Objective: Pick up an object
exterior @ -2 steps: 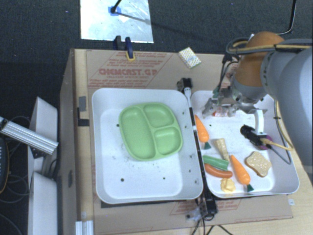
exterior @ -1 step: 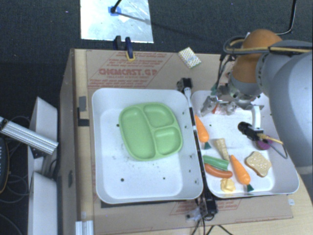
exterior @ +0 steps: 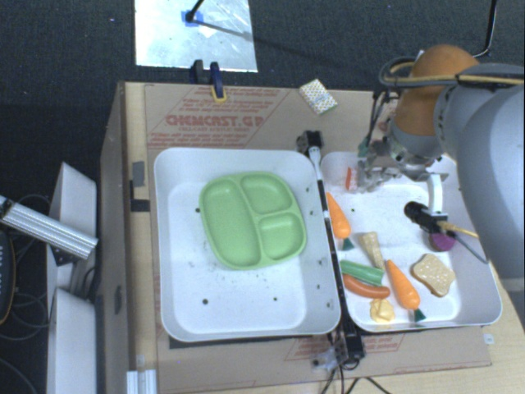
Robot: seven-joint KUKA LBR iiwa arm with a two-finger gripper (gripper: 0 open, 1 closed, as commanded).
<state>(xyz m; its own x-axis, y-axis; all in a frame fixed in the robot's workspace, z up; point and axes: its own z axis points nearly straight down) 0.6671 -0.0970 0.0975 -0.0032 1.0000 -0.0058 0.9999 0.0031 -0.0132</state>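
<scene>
The pincer (exterior: 371, 172) hangs low over the far end of the right bin (exterior: 385, 210), close to its far-left corner. Whether it is open or closed cannot be told from this slant, and nothing is seen gripped in it.

Just to its left lies a small red-orange piece (exterior: 349, 178), a short sliver whose long axis runs from the far rim toward the near one. It is close to the pincer, but contact cannot be judged.

Nearer the camera, along the bin's left wall, lies a carrot (exterior: 337, 214). Its long axis is slanted, with the narrow tip pointing to the far left and the green top to the near right.

Further out sit a pale wedge (exterior: 372, 248), a green pod (exterior: 362, 270) and a red sausage (exterior: 366, 286), both lying roughly crosswise. Beside them are a second carrot (exterior: 402, 283) angled like the first, a bread slice (exterior: 433, 274), a yellow lump (exterior: 381, 309) and a purple item (exterior: 444, 240).

The left bin (exterior: 189, 286) holds a green divided plate (exterior: 253, 220). Both bins rest on the brown surface (exterior: 213, 121).
</scene>
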